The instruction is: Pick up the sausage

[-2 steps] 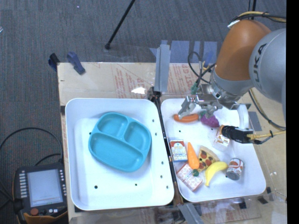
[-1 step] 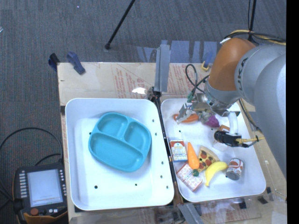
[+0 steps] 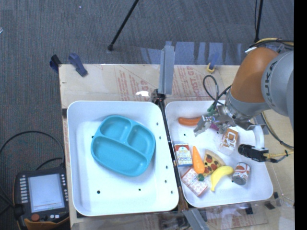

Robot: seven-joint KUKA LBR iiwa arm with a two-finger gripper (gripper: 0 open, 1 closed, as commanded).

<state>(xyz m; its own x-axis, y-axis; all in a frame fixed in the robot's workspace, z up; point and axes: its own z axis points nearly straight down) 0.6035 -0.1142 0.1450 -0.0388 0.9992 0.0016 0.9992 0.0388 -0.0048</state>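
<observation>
The sausage (image 3: 189, 121), a short orange-red link, lies near the back left of the right bin (image 3: 266, 188). My gripper (image 3: 205, 124) hangs just to the sausage's right, low over the bin floor, with its fingers spread open and nothing between them. The sausage's right end sits close to the left fingertip. The grey arm with its orange band comes in from the right behind the gripper.
In the right bin lie a carrot (image 3: 197, 159), a pizza slice (image 3: 211, 162), a banana (image 3: 220, 176), a can (image 3: 241, 173) and small cartons (image 3: 183, 154). A blue divided plate (image 3: 123, 145) sits in the left bin (image 3: 79, 176). A pendant (image 3: 42, 194) rests at lower left.
</observation>
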